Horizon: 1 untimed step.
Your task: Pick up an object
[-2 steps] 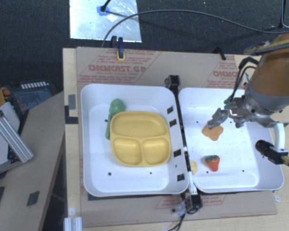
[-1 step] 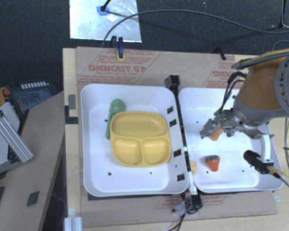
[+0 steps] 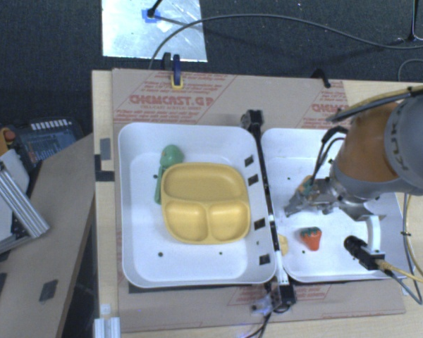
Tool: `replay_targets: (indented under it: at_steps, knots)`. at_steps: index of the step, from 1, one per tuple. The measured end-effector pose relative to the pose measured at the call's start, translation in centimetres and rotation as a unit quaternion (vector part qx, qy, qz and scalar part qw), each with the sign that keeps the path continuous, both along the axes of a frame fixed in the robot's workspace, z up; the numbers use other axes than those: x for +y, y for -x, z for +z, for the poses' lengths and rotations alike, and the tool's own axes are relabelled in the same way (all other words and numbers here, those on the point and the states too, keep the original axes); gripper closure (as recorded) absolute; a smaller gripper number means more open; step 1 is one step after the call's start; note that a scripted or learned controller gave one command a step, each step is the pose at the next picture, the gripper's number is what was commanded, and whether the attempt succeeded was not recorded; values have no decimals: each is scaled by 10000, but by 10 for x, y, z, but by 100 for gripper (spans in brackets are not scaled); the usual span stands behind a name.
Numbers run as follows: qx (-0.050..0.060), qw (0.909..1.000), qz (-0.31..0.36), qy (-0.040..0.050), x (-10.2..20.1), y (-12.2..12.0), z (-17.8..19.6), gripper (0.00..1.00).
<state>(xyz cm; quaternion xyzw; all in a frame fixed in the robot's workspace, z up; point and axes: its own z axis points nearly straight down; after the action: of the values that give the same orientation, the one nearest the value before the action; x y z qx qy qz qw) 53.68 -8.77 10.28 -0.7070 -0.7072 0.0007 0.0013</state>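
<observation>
Just below the tool point(image 3: 299, 201), whose state I cannot tell, lies the orange carrot point(image 3: 311, 238).

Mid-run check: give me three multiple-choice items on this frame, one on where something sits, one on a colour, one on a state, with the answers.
1. Where does the yellow divided tray sit?
A. In the left bin
B. In the right bin
C. On the bare bench

2. What colour is the spoon-like utensil partly under the tray's upper-left edge?
A. Red
B. Green
C. Blue

3. How does the orange carrot toy stand relative to the gripper?
A. Raised above the bin
B. Inside the tray
C. Lying on the right bin floor, below the gripper

Answers: A, the tray fills the left bin; B, its bowl and handle are green; C, it rests on the white floor, apart from the arm.
</observation>
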Motion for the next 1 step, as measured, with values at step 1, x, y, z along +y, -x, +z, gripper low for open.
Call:
replay_targets:
  at_steps: [1]
  knots:
    - [-24, 10000, 0, 7, 0, -2, 13, 100]
